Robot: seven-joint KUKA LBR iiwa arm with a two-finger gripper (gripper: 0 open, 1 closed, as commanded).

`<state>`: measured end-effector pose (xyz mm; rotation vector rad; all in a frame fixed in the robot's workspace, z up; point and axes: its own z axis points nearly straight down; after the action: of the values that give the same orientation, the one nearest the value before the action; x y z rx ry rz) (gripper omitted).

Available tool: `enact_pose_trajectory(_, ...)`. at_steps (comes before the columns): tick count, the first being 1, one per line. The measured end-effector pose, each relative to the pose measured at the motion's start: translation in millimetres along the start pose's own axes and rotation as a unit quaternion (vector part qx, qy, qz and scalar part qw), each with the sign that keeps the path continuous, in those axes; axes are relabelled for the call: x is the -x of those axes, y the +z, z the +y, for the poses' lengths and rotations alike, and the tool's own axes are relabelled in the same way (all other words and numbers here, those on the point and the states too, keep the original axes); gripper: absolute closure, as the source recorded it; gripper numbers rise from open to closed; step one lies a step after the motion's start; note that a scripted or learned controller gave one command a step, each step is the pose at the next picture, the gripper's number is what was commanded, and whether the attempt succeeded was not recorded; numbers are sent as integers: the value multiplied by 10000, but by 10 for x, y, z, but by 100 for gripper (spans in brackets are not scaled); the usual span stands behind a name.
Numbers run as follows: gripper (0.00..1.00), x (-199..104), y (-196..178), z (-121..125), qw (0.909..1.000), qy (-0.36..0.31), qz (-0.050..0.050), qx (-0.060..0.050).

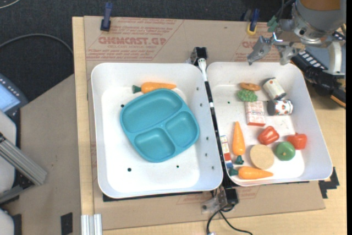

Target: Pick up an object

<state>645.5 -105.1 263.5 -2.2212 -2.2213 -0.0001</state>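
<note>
Two white bins side by side on table (137,41). Landmark: right bin (315,135). Jaws of gripper (271,51) hover above its far rim, parted, nothing between fingers. Inside right bin: silver can (272,87) nearest gripper, cookie (249,86) and broccoli (247,95) just left of can, red-white box (254,113) at middle, carrot (238,138) along left wall, round cracker (262,156) near front, green pepper (285,150) beside cracker. Left of right bin: left bin (104,135) holding teal divided plate (159,125) and another carrot (157,86).
</note>
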Motion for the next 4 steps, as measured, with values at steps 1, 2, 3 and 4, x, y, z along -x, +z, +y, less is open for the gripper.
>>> enact_pose_trajectory(1, 0, -439, 744, -572, 10000, -12, 16, -56)
enact_pose_trajectory(2, 0, -361, -497, -533, 10000, -7, -11, 74)
enact_pose_trajectory(3, 0, -657, 866, -1155, 10000, 1, 18, -91)
enact_pose_trajectory(4, 0, -1146, -50, -1620, 10000, -29, 12, 27)
